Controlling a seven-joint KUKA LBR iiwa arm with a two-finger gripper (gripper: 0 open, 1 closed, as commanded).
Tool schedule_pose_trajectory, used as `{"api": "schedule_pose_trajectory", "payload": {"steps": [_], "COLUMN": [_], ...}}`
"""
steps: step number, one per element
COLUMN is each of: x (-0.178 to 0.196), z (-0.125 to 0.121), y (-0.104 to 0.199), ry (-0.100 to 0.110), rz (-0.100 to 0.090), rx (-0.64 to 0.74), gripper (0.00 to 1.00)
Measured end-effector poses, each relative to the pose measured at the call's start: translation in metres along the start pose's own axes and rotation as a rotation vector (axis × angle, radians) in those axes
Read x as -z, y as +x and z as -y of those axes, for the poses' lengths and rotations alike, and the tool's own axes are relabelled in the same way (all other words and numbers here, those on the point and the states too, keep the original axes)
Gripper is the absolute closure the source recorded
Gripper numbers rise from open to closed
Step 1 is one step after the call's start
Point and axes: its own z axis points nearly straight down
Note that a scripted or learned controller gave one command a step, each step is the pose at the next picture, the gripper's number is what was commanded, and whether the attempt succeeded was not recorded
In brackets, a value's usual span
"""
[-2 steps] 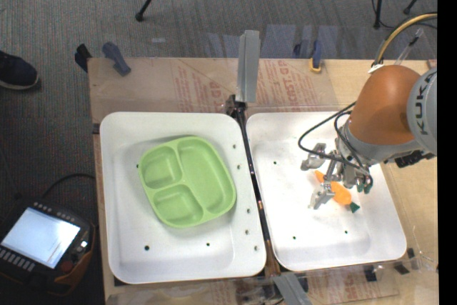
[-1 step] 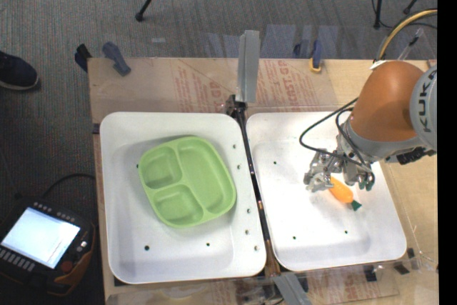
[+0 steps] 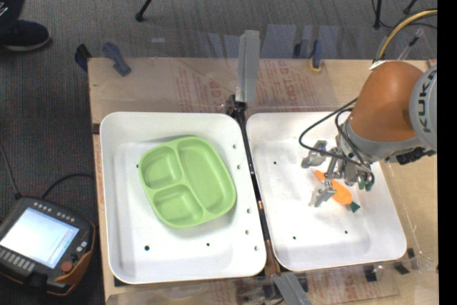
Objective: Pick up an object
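Partly hidden, the orange carrot (image 3: pixel 341 193) sits under jaws whose state is unclear.

Green plate (image 3: pixel 187 182) fills the left bin's (image 3: pixel 114 153) middle; right bin's (image 3: pixel 285 246) floor lies mostly open

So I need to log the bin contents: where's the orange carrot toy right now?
In the camera view, the orange carrot toy lies in the right-hand bin, toward its right side, directly under the gripper.

green plate (image 3: pixel 188 182), orange carrot (image 3: pixel 340 192), white bins (image 3: pixel 114 153)
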Motion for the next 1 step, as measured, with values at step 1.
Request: {"api": "schedule_pose_trajectory", "payload": {"steps": [1], "x": [-0.0197], "z": [0.0252], "y": [0.0177], "ry": [0.001], "rz": [-0.005], "rx": [0.037], "gripper": [0.00]}}
